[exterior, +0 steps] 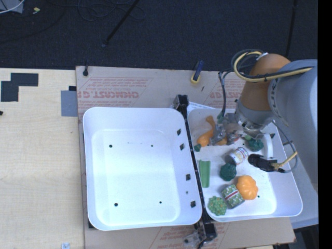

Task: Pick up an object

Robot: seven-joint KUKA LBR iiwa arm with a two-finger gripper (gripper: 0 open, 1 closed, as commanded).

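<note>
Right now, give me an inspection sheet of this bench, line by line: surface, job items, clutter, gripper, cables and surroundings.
Surface: cardboard sheet on a pale wooden bench, bearing a left bin and a right bin.
Job's things: in the right bin, an orange ball, green block, small can, green leafy toys, a printed packet and an orange piece.
Clutter: blue and yellow clamp on the cardboard.
Gripper: gripper low among the items at the right bin's far end; jaws too hidden to judge.
Cables: yellow and black loops on the arm; dark leads on the floor.
Surroundings: dark carpet beyond the bench.
</note>
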